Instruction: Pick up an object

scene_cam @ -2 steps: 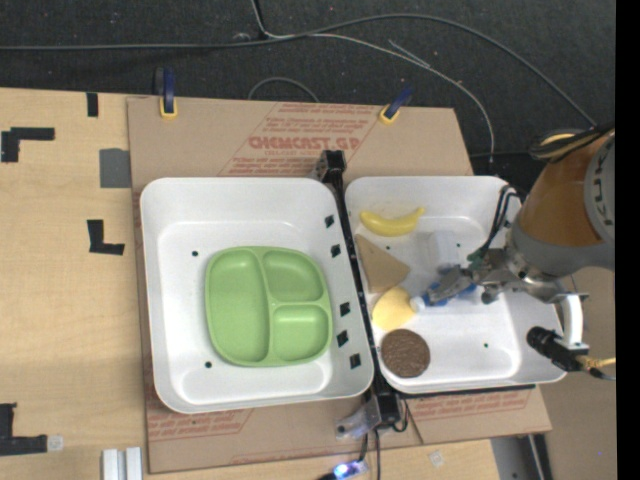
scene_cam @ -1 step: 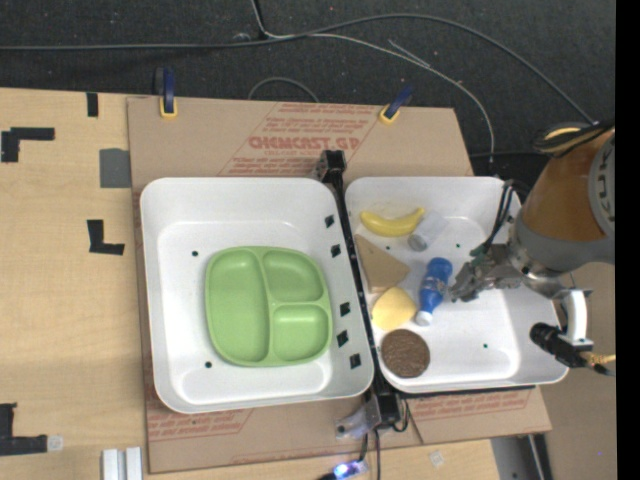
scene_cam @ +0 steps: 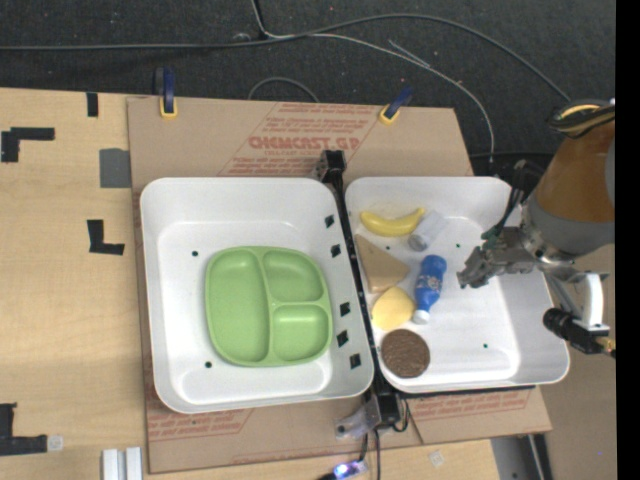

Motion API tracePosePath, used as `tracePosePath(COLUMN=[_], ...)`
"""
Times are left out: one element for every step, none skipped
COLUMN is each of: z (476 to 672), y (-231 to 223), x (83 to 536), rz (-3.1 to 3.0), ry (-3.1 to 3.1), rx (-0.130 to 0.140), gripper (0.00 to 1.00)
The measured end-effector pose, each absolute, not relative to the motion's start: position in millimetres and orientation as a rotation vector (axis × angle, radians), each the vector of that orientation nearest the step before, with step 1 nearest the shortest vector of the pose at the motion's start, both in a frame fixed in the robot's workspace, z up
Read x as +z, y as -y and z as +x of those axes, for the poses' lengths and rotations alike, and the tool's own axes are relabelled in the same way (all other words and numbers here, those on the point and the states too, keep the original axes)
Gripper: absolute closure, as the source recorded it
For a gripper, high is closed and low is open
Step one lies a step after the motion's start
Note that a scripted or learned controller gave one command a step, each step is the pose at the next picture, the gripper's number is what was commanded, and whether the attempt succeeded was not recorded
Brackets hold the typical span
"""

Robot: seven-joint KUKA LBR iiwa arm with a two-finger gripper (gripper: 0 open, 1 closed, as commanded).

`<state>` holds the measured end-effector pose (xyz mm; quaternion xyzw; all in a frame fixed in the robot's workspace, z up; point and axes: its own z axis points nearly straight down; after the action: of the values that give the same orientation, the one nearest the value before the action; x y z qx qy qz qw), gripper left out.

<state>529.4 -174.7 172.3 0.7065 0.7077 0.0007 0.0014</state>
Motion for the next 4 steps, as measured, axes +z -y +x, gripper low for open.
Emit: tracePosePath(z=[537.9,538.8,553.2,571.4], y=[181.1,180.9,126.1,74.1], x=[227.8,270.0,254.8,256.6], rz=[2.217,2.217,2.218,2.215], ry=[-2.220,-2.221,-2.226,-2.229], rx=[0.002,0.002,-0.002,-0.001], gripper=[1.00,1.00,1.00,1.00])
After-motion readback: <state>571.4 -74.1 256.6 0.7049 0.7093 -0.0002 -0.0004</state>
